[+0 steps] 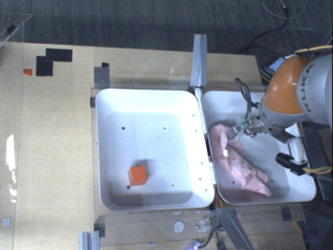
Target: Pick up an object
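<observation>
One orange block (138,175) in left bin (109,139); one pink cloth (237,163) under gripper (240,130), grip unclear

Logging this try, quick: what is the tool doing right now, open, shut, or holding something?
Tool: low in the right bin, at the upper end of the pink cloth; open or shut cannot be told, and no hold on the cloth is visible.
</observation>
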You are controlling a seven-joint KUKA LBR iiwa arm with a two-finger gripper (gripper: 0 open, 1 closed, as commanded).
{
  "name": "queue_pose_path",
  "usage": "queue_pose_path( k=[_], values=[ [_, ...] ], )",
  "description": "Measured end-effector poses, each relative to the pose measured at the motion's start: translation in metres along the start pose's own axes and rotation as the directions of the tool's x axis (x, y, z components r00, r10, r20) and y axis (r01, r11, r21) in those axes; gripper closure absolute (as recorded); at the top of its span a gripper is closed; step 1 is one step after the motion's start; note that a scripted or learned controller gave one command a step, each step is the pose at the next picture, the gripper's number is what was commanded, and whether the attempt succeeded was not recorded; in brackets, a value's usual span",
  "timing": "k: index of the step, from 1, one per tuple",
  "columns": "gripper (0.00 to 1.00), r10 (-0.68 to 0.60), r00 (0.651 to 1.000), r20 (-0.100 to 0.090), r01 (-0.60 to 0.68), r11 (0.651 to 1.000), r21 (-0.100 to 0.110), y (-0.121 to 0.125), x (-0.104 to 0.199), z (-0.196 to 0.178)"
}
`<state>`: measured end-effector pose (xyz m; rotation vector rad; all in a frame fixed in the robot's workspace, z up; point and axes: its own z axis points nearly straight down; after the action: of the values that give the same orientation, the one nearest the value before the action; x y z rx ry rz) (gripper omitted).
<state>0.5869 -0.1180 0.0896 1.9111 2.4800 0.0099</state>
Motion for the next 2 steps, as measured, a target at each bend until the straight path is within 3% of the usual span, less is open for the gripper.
queue_pose_path(
  k=[1, 2],
  values=[
    [0.0, -0.108, 0.994, -0.001, 0.108, 0.994, 0.002, -0.006, -0.019, -0.015],
    [0.0, -0.287, 0.958, 0.003, 0.287, 0.958, -0.003, -0.008, 0.026, -0.001]
  ],
)
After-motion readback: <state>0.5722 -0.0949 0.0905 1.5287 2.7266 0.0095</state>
